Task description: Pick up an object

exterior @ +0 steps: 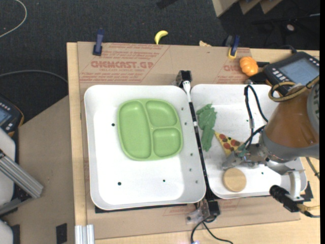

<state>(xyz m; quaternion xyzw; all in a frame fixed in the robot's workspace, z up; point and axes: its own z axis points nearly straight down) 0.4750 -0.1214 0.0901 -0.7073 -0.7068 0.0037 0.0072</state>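
Three items in right bin [254,189]: leaf [207,123], pizza slice [227,143], wooden disc [235,179]. Gripper [238,159] finger state indiscernible; should centre over one before closing.

Taking the divided plate [150,129] in the left bin [101,177] as our landmark, we see to its right, in the right bin [228,98], a leaf [207,123], a pizza slice [227,143] and a round disc [235,179].
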